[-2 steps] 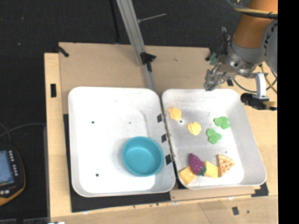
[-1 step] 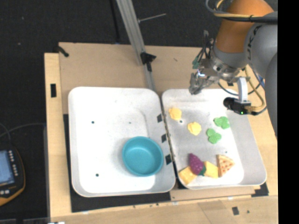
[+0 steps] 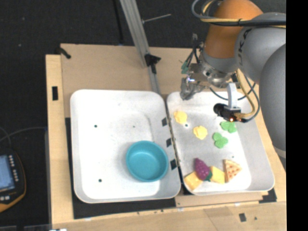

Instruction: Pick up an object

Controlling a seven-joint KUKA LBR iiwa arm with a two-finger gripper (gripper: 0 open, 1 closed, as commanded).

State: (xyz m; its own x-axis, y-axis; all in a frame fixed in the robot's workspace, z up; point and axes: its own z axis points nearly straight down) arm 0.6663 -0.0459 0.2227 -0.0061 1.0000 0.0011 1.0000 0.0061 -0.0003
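Observation:
My gripper (image 3: pixel 188 89) hangs over the far left corner of the right bin (image 3: pixel 255 148), above its rim. Nothing shows in it. Closest to it is a small yellow toy piece (image 3: pixel 180 117), just below it on the bin floor and apart from it. A second yellow piece (image 3: pixel 200 132) lies a little further toward the front. Two green pieces (image 3: pixel 228 126) (image 3: pixel 220 140) sit to the right of those. At the front of the bin are a purple grape bunch (image 3: pixel 202 168), a yellow wedge (image 3: pixel 193 181), a yellow block (image 3: pixel 217 175) and a pizza slice (image 3: pixel 232 170).
The left bin (image 3: pixel 96 114) holds a blue bowl (image 3: pixel 147 160) near its front right. A slanted metal rail (image 3: pixel 137 32) runs down to the gap between the bins. The arm's grey body (image 3: pixel 269 57) overhangs the right bin's far right side.

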